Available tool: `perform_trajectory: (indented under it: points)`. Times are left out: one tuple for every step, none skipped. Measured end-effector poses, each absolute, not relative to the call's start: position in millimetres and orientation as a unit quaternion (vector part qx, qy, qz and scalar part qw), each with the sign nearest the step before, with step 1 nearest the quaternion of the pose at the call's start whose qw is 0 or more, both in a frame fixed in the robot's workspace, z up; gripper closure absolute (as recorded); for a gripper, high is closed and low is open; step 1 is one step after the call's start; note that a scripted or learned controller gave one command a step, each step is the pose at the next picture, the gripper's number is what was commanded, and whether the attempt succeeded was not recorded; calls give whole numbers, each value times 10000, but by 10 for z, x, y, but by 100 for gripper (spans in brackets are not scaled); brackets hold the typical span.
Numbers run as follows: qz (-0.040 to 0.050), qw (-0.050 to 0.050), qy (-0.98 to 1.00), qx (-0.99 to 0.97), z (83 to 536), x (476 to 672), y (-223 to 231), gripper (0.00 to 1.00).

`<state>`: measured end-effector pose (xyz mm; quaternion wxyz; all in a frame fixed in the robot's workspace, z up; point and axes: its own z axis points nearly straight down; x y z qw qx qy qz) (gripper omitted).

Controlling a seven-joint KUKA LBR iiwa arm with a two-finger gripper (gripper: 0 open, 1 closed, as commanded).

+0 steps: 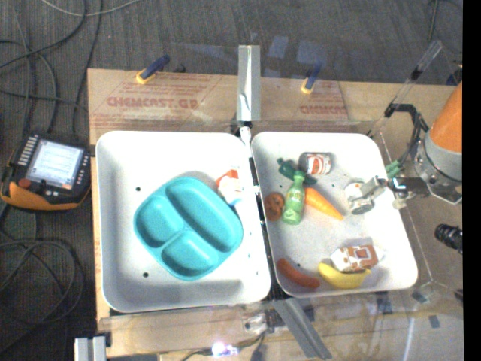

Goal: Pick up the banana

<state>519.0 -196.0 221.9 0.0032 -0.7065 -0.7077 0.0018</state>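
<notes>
Two white bins (113, 201) are set on a cardboard-covered bench (188, 100) over grey carpet (225, 13). Right of the banana (342, 277), higher, the gripper (366, 196) is seen; its finger state cannot be told.

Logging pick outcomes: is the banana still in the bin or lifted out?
In the bin. The banana lies flat near the right bin's front edge, a small carton resting on it; the gripper is apart, farther back.

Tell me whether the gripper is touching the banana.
Apart. The camera view shows bare bin floor between the gripper and the banana.
</notes>
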Motion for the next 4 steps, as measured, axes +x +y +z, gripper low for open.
perform_trajectory:
  points:
    - [14,40,-7705,-6374,1239,4829,-1495,0]
    - [13,7,-8001,-5998,931,4831,-1402,0]
    - [14,24,-8398,-5429,1076,4831,-1201,0]
    - [9,29,-8398,-5428,1075,4832,-1196,0]
